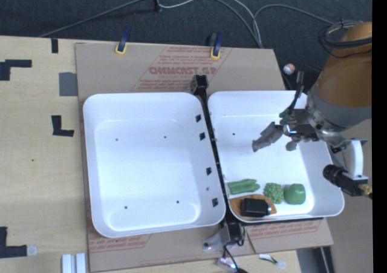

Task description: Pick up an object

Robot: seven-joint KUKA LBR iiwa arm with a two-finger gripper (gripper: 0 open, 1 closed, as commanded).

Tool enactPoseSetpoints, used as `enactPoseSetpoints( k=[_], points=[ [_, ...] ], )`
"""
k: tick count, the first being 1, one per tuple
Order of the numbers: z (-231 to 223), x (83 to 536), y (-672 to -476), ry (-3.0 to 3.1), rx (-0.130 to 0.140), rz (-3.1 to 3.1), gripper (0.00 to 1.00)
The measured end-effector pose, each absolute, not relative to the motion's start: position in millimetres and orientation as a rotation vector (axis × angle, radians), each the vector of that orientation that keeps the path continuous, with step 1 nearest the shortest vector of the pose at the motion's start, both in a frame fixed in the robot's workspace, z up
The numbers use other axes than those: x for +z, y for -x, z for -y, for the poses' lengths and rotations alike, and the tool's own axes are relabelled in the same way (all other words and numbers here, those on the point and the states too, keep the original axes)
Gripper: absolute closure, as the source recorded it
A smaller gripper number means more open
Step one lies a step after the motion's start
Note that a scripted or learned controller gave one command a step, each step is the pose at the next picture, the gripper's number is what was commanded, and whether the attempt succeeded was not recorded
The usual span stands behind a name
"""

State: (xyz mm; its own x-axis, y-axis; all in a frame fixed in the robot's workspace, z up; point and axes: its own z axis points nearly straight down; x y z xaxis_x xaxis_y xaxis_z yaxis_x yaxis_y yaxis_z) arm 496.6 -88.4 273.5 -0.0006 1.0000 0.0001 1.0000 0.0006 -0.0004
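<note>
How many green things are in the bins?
3, all at the near end of the right bin: a bean pod, a broccoli, and a round green piece beside it.

white bins (pixel 145 108), green bean pod (pixel 243 186), green broccoli (pixel 274 192), green round piece (pixel 295 194), black block (pixel 255 207)

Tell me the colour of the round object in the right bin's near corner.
Green, seen in the camera view: the round green object.

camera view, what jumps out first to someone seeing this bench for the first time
The grey arm with its orange band reaches in from the right, its gripper hanging above the right bin. A small cluster sits at that bin's near edge: a green pod, a broccoli piece, a round green object and a black object.
</note>
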Motion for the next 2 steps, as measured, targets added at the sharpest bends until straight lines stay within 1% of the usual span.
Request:
enactPoseSetpoints(
  k=[1, 2],
  points=[
    [-33, 325, -491.3, 2.212, -0.005, 2.233, 0.00],
    [-73, 200, -499.0, 2.215, 0.014, 2.220, 0.00]
  ],
)
